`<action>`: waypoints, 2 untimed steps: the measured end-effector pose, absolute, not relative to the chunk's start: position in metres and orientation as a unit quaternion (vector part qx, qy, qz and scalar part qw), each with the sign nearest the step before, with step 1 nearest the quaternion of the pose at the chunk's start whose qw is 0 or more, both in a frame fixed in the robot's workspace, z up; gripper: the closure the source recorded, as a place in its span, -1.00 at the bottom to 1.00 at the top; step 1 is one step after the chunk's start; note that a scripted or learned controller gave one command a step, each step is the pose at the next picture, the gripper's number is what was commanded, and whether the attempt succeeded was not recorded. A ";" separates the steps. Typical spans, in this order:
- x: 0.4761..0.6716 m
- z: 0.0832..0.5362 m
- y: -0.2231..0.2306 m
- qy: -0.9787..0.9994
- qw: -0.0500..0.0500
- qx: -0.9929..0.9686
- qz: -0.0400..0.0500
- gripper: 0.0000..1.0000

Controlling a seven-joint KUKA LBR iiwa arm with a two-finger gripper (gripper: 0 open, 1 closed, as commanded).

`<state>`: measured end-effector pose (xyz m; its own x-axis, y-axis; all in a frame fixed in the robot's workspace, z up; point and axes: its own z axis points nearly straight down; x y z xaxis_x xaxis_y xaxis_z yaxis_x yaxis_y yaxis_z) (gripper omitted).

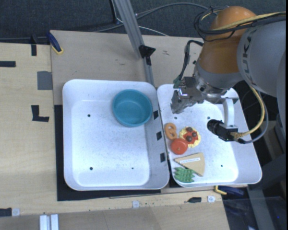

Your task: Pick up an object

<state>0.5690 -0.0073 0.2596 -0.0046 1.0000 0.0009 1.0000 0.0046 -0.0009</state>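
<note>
pincer (181, 103) hangs over the far end of the right bin (247, 174), can't tell how wide it is or if it's got anything, and the toy food sits nearer the camera, pretzel (170, 130) closest, just below it

Overhead view of a light tan table (101, 56) whose surface carries several short strips of black tape (4, 66) along its left side and one grey patch (44, 79). A black mat (59, 152) lies on the table, showing as a dark border at the left and near edges of the bins, and a slanted grey metal post (129, 23) rises from the table's far side. Beyond the far edge lies dark carpeted floor (48, 6), crossed by a thin cable (173, 6); the lighting is even and diffuse.
</note>
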 end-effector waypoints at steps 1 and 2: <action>0.539 0.252 0.046 -0.709 0.001 -0.705 0.000 1.00; 0.518 0.239 0.081 -0.708 0.001 -0.706 0.001 1.00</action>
